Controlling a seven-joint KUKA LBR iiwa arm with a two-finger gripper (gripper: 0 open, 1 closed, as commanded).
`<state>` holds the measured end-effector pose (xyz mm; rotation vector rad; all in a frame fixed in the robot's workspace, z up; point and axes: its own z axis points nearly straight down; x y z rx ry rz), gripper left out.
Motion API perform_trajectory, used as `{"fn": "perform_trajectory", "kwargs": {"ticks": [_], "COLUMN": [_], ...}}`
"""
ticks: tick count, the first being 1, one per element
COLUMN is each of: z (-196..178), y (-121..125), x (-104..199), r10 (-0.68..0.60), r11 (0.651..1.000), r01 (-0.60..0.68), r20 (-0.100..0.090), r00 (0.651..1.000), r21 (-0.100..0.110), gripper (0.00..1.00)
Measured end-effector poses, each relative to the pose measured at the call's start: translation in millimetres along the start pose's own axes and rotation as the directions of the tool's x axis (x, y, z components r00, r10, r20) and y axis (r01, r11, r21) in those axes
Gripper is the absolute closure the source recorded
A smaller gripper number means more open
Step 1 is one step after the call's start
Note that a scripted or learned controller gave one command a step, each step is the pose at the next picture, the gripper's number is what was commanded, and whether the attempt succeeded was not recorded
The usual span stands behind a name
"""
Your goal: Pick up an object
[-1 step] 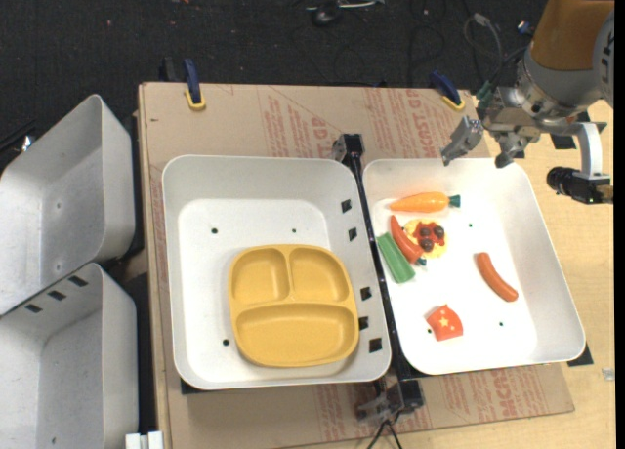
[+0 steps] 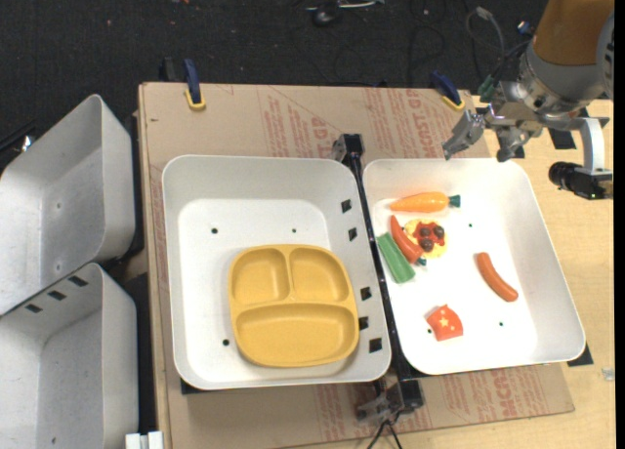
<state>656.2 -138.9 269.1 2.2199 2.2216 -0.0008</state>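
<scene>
The gripper (image 2: 485,141) hangs at the far right of the bench, above the back edge of the right bin (image 2: 547,242), with the grey arm and its orange band (image 2: 578,3) rising out of the top right corner. Its two dark fingers (image 2: 461,139) stand spread apart, with nothing between them. The right bin holds the loose toy food. A toy carrot (image 2: 421,202) with a green stem end lies crosswise near the back of the bin, closest to the gripper but apart from it. Just in front of the carrot is a small cluster: a green stick-shaped piece (image 2: 395,258) lying along the bin's left wall, a red pepper-like piece (image 2: 403,239) touching it, and a yellow piece topped with dark and red bits (image 2: 431,236) pressed against those two. A toy sausage (image 2: 496,276) lies on its own toward the right side of the bin floor, tilted diagonally. A red wedge with a yellow mark (image 2: 445,323) sits alone near the bin's front. The left bin (image 2: 195,203) holds a yellow divided tray (image 2: 293,306) with three compartments, set flat toward the front. Both bins rest on a brown board (image 2: 264,115), and two more white bins (image 2: 59,242) stand off to the left of the bench.
</scene>
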Motion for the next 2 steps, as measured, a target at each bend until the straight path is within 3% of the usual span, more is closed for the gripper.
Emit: {"fn": "perform_trajectory", "kwargs": {"ticks": [2], "z": [113.3], "y": [-0.7], "x": [-5.5], "r10": [0.001], "r11": [1.000], "r01": [-0.001], "r20": [-0.001], "r00": [1.000], "r21": [0.005], "gripper": [0.00]}}
